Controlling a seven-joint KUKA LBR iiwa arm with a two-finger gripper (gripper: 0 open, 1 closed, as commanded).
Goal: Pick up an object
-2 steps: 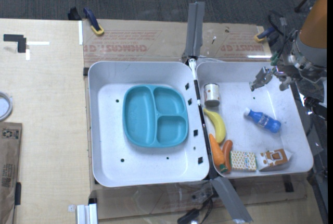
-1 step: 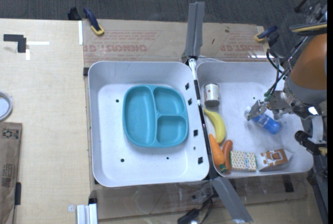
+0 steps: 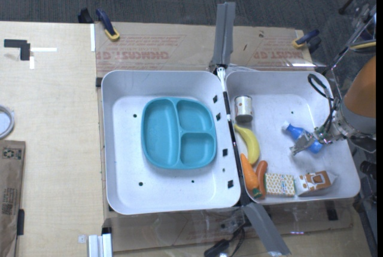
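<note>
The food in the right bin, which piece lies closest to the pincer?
The small carton, below the pincer; banana and carrot lie along the far left wall.

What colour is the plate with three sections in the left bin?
The divided plate is teal blue, seen clearly in the camera view.

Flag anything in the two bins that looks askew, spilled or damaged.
Nothing looks spilled or broken. The can lies on its side near the banana in the right bin, and the carton lies flat. The divided teal plate sits level in the left bin.
</note>
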